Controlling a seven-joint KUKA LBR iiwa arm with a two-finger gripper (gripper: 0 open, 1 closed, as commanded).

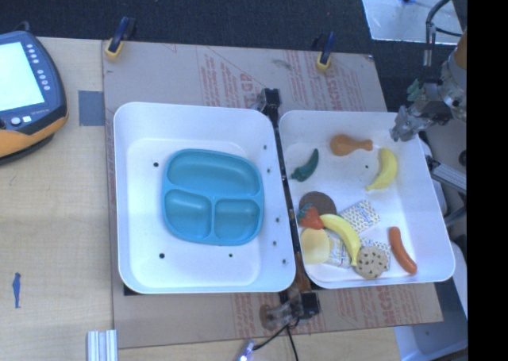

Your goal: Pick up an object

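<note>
The grey two-finger gripper hangs over the far right corner of the right-hand shallow white plastic bin, and whether its jaws are released or clenched I cannot tell; the metal there is a blur against the rim.

Nearest to it is the small curved yellow toy banana, which lies just beside and slightly toward the near side of the gripper, apart from it. Its long axis runs on a slant, from the far right end down to the near left.

The tan toy drumstick sits to the gripper's left (a little farther off).

A descent on the banana would probably want the jaws set across that slant, not along it.
</note>
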